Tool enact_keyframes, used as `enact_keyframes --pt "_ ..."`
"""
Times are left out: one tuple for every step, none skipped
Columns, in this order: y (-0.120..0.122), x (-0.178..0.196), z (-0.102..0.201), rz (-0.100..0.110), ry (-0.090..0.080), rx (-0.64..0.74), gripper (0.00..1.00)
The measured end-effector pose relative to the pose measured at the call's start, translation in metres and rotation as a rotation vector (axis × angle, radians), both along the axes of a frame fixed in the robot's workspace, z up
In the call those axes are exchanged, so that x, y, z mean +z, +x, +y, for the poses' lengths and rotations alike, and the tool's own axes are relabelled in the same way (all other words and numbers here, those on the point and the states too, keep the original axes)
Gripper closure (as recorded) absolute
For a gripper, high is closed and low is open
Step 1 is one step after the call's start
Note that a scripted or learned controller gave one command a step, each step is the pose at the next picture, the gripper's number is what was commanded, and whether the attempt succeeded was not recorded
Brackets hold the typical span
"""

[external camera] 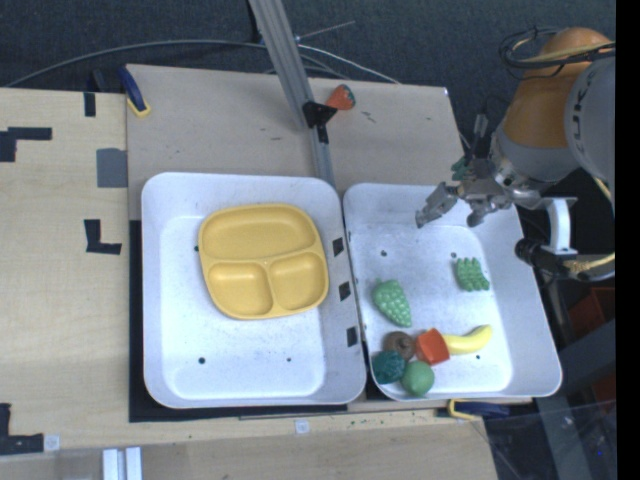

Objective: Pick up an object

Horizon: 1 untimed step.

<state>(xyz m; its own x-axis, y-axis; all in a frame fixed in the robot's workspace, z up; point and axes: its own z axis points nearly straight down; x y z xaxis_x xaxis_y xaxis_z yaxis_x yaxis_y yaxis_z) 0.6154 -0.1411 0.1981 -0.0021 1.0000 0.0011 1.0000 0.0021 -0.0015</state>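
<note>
My gripper (455,212) hangs over the far part of the right bin (520,363), its two fingers spread open with nothing between them. Below it in that bin lie a small green studded piece (470,274), a light green grape bunch (392,303), a yellow banana (468,340), an orange block (433,347), a brown ring (401,344), a teal lump (389,367) and a green ball (418,377). The toys sit mostly at the near end, well clear of the fingers.
The left bin (170,368) holds a yellow divided plate (264,259). A grey pole (285,48) with a clamp rises behind the bins. Bare white floor lies in the right bin's far half under the gripper.
</note>
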Motion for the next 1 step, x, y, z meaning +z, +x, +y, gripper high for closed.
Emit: enact_keyframes --pt "0.0 0.0 0.0 0.0 0.0 0.0 0.0"
